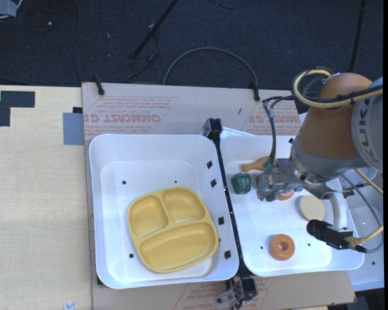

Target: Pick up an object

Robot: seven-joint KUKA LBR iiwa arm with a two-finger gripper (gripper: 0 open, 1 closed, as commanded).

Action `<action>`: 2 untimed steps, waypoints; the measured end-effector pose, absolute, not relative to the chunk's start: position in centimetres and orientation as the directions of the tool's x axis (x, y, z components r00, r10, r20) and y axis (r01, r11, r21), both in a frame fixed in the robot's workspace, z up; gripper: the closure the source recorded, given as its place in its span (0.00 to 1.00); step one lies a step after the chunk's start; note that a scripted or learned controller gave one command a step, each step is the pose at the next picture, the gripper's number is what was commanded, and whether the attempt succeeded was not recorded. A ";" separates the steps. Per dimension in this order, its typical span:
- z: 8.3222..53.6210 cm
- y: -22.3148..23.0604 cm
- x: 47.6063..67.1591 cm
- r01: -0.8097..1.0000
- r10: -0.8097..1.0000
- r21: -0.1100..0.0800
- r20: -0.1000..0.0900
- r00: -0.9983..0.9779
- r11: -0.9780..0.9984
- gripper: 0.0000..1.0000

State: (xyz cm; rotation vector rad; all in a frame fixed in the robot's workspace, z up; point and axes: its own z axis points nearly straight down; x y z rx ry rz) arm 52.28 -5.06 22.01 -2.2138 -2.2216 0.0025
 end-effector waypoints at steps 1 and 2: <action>23.1 -0.1 51.4 1.000 1.000 -0.004 0.002 -0.004 0.004 1.00; 23.4 5.7 50.9 1.000 1.000 -0.004 0.002 -0.006 0.006 1.00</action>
